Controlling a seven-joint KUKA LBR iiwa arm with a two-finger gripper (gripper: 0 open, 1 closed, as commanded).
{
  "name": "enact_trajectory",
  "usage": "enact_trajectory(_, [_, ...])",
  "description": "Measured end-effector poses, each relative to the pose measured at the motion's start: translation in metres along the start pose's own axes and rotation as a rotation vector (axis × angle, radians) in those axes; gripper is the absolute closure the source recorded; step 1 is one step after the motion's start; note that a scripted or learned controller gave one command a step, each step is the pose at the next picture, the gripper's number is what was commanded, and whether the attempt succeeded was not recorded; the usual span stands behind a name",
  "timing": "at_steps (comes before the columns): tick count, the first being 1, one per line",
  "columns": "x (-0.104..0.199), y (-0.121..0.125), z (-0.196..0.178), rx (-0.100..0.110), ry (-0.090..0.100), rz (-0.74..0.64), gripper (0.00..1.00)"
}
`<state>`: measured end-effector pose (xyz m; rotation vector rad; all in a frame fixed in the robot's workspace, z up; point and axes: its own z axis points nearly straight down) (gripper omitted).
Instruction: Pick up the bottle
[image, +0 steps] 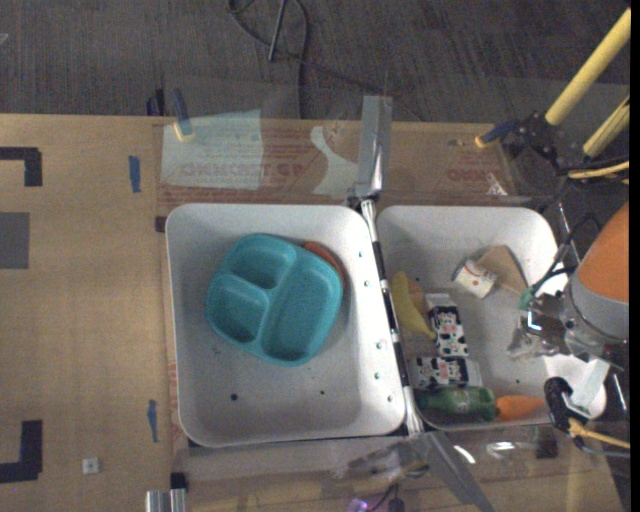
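Note:
The bottle (455, 402) is green and lies on its side along the near wall of the right bin (440, 230), at its front left corner. An orange carrot-like piece (520, 407) lies just to its right, end to end with it. My gripper (537, 335) hangs over the right side of that bin, up and to the right of the bottle and well apart from it. The grey arm with its orange band (612, 270) comes in from the right edge.
In the right bin lie a yellow banana (408, 305), two black-and-white patterned packs (447, 345) and a white cup with a tan piece (485, 272). The left bin (200, 390) holds a teal divided plate (275, 298) over an orange item (325, 253).

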<state>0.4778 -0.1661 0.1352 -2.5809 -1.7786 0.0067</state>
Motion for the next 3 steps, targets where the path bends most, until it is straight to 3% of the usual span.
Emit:
enact_trajectory(1, [-0.014,0.024,-0.102,-0.004,-0.002,0.028,1.00])
enact_trajectory(2, [-0.040,0.015,-0.069,-0.001,-0.001,0.025,1.00])
enact_trajectory(3, [-0.009,0.006,0.046,-0.012,-0.001,-0.235,1.00])
